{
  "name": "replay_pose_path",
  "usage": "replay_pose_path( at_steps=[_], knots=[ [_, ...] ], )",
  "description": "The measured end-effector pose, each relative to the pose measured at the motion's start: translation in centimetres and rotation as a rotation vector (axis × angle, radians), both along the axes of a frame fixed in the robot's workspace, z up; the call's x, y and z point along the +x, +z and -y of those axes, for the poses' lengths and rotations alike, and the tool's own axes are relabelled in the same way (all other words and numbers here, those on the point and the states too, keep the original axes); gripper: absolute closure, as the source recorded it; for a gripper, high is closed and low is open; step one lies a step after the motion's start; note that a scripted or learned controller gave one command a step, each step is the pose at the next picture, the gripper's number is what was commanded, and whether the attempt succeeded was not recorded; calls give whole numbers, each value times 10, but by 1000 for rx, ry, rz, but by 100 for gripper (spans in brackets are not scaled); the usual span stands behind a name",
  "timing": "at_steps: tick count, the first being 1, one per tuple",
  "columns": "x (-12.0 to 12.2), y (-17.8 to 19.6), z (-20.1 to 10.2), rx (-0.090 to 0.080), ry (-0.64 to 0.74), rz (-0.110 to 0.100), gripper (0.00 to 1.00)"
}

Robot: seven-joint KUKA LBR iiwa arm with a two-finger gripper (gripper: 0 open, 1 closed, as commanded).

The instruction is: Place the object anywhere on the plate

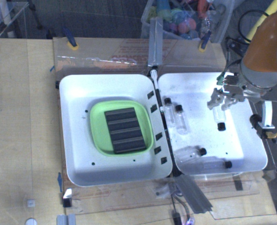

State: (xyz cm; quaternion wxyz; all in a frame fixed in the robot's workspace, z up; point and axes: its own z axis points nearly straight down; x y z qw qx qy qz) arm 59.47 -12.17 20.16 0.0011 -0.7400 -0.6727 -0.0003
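The left bin (72,125) carries a green plate (97,139) near its middle, and a black ribbed block (124,130) lies flat on the plate, covering most of its centre and leaving the rim bare. Across the divider, the right bin (250,153) holds several clear vials with black caps: two (175,117) lie close to its left wall, one (190,153) near the middle of its front half, and another (215,164) along the front edge. Further right, a vial (219,118) hangs upright with its cap down beneath the gripper (221,102), above the bin's right half. It appears to be between the fingers, though the small clear body makes contact hard to confirm. Such a vial looks light, stiff, smooth and slippery, likely to roll and possibly brittle. A hold across the middle of its body seems safest.
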Motion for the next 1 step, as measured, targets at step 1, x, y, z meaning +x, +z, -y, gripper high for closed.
replay_pose_path(
  at_steps=[1],
  knots=[
    [0, 0, 0, 0, 0, 0, 0]
  ],
)
